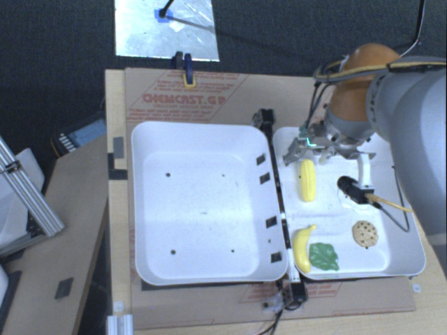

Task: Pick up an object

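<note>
In the right bin (401,260) a yellow corn cob (306,181) lies lengthwise near the left wall. My gripper (307,153) hangs right over the cob's far end, open, with its fingers spread to either side of the tip and nothing held between them. Near the bin's front left corner a yellow banana (302,248) lies beside a green leafy piece (324,256). A round speckled cookie (364,234) sits to the right of them.
The left bin (140,187) stands beside the right one, with a black divider strip (274,187) between them. The grey arm (408,110) covers the right bin's far right corner. A foil sheet (166,19) lies beyond the bench.
</note>
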You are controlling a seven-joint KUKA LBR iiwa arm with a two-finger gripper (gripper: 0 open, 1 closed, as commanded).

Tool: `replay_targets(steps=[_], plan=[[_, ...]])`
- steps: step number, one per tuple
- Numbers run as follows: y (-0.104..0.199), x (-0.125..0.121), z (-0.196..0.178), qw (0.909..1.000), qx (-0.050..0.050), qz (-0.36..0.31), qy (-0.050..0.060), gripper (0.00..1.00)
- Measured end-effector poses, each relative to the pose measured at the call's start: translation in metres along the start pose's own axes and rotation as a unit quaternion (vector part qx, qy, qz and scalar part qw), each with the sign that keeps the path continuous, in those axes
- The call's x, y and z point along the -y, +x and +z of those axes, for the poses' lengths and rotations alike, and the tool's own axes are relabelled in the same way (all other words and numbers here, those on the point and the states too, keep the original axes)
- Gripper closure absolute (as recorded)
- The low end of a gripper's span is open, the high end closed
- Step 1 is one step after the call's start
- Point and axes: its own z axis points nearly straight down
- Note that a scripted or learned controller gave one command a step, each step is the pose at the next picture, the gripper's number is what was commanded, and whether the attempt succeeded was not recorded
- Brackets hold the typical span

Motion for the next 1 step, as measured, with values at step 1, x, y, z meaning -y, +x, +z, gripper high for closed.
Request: replay_targets(steps=[1], plan=[[-0.0075,-0.0124,-0.0186,1.0,0.0,-0.001,0.0,0.0]])
